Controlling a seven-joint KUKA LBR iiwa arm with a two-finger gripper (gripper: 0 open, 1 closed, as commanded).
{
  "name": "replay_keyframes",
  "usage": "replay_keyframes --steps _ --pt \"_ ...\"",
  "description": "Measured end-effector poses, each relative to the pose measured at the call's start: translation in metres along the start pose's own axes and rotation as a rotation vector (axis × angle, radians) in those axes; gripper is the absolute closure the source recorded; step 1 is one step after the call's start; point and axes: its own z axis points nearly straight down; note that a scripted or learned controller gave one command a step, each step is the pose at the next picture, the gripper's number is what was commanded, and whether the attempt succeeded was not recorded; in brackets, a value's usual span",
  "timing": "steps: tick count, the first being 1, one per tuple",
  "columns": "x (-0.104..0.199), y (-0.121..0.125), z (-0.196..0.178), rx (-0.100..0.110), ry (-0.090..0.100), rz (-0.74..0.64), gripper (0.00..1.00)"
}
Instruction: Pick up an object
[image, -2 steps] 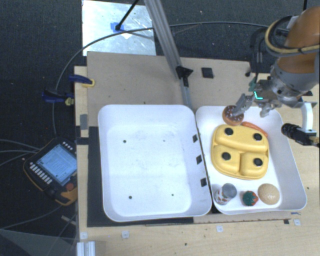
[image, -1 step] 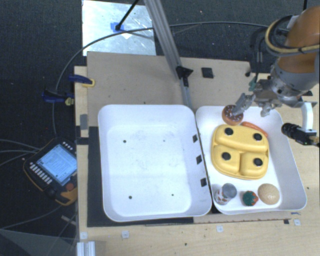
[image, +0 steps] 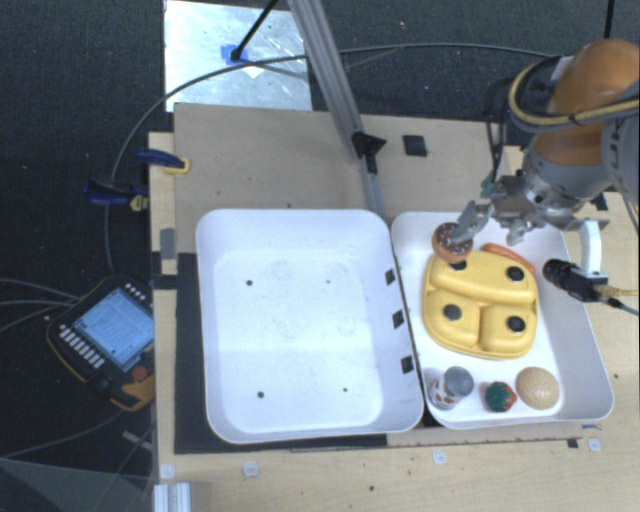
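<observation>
A small brown donut is lying in the right bin, against the yellow tray. It is being judged light and stiff, best pinched across its rim. The end effector is hovering just above it; its state cannot be told.

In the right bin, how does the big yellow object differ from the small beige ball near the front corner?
The yellow object is much larger than the beige ball. The yellow object is a blocky moulded shape with dark round spots on top; the beige ball is smooth, egg-like and plain. The yellow object lies in the middle of the right bin, reaching toward the gripper, while the beige ball sits at the front edge. Both rest in the same bin.
</observation>
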Motion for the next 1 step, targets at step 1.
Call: replay_keyframes --steps 1 --pt "-0.0103 0.0019 0.0505 0.000 0.000 0.001 0.00"
